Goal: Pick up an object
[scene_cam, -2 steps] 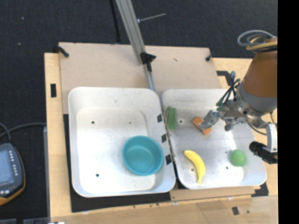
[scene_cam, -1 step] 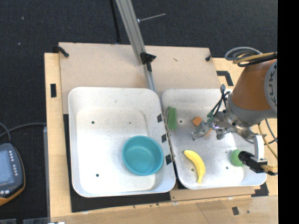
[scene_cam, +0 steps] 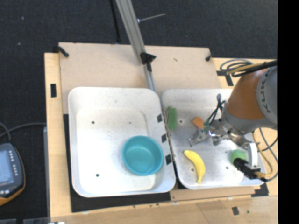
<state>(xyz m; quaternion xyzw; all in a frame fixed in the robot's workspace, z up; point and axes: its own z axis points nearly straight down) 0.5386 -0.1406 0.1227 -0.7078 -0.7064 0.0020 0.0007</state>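
While lying flat in the white bin just below the gripper (scene_cam: 204, 136), the banana (scene_cam: 196, 164): probably light, smooth, slightly slippery. Best pinched across the thick middle. Above the gripper, an orange piece (scene_cam: 198, 122). Cannot tell whether the gripper is spread or closed.

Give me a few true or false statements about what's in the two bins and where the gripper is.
1. The blue bowl sits in the left bin. True.
2. The banana lies in the left bin. False: it lies in the right bin.
3. The gripper is over the right bin. True.
4. The banana is between the gripper's fingers. False: it lies apart, nearer the front edge.
5. A green block lies by the right bin's left wall. True.
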